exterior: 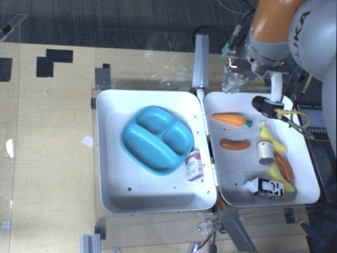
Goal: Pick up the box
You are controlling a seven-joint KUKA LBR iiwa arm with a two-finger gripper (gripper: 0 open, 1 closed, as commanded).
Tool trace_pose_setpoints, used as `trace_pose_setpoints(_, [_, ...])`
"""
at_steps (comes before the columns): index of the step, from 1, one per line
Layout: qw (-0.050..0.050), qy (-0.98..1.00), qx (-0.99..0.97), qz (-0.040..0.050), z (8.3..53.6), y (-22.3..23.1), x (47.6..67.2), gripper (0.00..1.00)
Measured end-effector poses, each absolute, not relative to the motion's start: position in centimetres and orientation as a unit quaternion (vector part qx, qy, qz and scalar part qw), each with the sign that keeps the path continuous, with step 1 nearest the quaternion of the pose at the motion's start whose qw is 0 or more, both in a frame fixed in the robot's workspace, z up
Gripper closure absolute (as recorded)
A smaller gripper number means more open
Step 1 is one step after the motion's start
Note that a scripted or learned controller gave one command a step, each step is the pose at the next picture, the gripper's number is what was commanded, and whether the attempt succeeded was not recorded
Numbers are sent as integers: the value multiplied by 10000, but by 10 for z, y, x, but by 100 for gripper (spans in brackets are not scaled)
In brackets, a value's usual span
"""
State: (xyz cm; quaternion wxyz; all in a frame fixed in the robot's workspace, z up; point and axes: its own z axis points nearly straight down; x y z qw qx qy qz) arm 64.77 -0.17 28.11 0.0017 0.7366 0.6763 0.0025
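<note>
Nothing of the pick is done yet, as far as I can read it. The box (194,164) lies in the left bin (113,194), against that bin's right wall near its front-right corner, just beside the blue divided plate (157,138) and apparently touching its rim. It looks to be lying flat, label up.

My arm (284,20) is over at the back edge of the right bin (310,188), and the end effector (234,80) hangs just above that back rim, well apart from the box. I cannot tell from up here how it is set; it's a blur of clear parts against the bench.

In the right bin I see a carrot (229,119), a sausage (235,144), a can (265,151) and a banana (271,141), none of them wanted.

Still to do, by my judgement: cross to the left bin, descend, grasp, lift. That wall looks like a tight squeeze.
</note>
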Motion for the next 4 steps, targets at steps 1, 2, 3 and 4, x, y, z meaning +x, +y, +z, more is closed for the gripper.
trace_pose_setpoints(1, [19,6637,7480,25,313,12,670,100])
trace_pose_setpoints(2, [19,6907,7232,26,326,24,605,100])
trace_pose_setpoints(3, [16,6729,7398,23,363,72,669,100])
trace_pose_setpoints(4, [20,6834,7300,28,408,87,667,100])
